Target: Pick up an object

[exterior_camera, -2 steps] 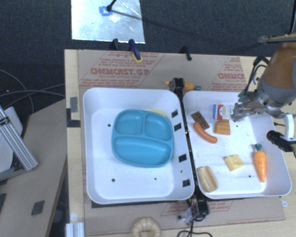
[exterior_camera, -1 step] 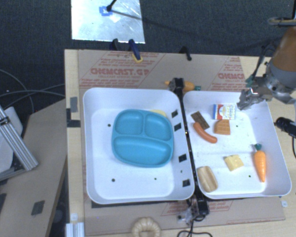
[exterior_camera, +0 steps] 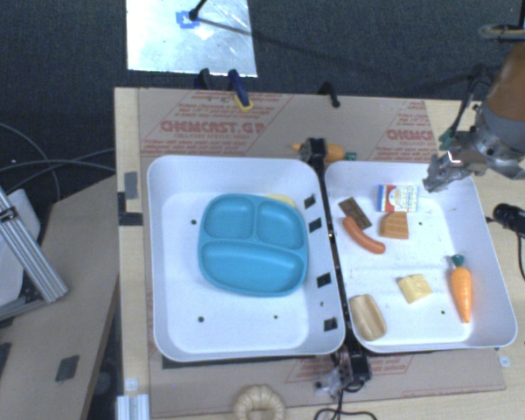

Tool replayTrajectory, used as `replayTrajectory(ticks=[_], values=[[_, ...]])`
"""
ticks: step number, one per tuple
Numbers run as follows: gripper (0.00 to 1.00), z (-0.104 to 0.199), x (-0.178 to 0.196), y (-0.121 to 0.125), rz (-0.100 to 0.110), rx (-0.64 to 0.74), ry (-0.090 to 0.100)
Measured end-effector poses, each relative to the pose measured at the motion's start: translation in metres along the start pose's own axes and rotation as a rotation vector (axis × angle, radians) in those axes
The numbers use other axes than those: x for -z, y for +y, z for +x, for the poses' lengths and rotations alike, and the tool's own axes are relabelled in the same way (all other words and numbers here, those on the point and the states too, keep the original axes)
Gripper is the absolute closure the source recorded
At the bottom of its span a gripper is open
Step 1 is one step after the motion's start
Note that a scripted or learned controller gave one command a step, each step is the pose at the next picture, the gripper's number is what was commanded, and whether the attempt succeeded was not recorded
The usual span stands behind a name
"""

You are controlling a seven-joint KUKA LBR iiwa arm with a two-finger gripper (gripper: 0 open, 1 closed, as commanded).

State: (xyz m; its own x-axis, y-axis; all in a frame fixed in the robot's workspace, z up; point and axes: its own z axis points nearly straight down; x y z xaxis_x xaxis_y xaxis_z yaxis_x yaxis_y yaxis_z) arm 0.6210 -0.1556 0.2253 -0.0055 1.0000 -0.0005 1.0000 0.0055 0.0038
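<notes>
Partly blurred end effector point(exterior_camera: 439, 175), yellow obj point(exterior_camera: 283, 199) behind blue tray point(exterior_camera: 252, 243)

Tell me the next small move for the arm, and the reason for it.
Probably shift the gripper a little left and lower it toward the small white, red and blue carton. The gripper sits at the upper right edge of the right white bin with nothing between its fingers, and that carton is the nearest item, lying apart from the orange toy carrot.

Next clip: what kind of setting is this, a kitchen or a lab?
Most likely a robotics lab bench. Two white bins sit on cardboard, one holding a blue divided tray, the other holding toy food such as a carrot. The arm's claw hangs at the right bin's far edge; cables trail nearby.
</notes>
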Motion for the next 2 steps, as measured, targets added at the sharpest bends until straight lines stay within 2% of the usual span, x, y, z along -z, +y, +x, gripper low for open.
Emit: replayTrajectory(ticks=[2], values=[[1.00,0.093,0.011,-0.049,0.004,0.003,0.002]])
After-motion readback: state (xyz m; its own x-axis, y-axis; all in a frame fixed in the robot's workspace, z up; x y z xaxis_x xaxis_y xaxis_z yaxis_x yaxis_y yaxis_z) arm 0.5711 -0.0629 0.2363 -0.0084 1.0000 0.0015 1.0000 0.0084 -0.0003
